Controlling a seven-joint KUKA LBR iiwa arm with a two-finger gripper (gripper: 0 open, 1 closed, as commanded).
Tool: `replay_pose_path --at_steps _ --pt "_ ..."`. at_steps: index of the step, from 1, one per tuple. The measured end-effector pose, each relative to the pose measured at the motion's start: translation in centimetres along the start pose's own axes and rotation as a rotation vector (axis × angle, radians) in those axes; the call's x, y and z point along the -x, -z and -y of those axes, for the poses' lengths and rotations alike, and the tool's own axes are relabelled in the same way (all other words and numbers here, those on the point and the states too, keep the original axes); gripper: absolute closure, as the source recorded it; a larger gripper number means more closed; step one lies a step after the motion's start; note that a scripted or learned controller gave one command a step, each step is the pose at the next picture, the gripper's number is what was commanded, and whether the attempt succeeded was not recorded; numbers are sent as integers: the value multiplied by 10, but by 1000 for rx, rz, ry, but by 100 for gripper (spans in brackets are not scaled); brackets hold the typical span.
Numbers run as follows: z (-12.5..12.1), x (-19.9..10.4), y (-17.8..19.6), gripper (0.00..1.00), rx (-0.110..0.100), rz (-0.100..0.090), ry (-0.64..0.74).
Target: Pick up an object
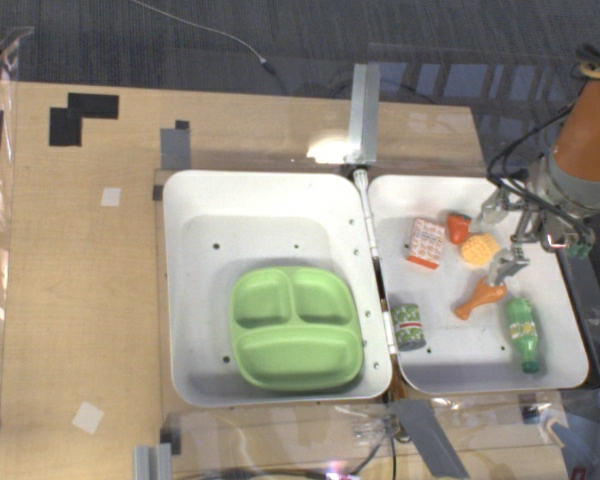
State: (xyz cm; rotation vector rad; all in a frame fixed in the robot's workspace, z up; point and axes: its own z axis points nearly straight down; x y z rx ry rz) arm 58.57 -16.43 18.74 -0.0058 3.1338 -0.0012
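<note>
Locate the gripper [508,236] over the right bin [555,368], near that bin's right edge and toward its far half. Its two fingers [513,261] stand apart, open, with nothing between them. The lower finger ends just above the orange carrot-shaped toy [477,299], which lies tilted near the middle of the bin's right half; you cannot tell whether the two touch. Just left of the gripper lies a yellow round toy [479,250], and touching its upper left is a small red toy [458,228]. Left of these, a white and red box [426,243] lies flat toward the bin's far left. A green bottle [522,334] lies lengthwise along the right edge, near the front right corner. A small can with a green and red label [408,325] sits against the left edge, near the front. In the left bin [195,228], a green divided tray [296,328] rests in the front half, toward the right.
</note>
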Motion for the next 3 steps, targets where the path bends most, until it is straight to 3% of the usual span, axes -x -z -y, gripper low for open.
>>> replay_pose_path --at_steps 1,2,3 --pt "-50 12 -89 0 1 22 -432" --pt "-50 19 -72 100 1 49 -426" --pt "-138 25 7 100 6 9 -406"
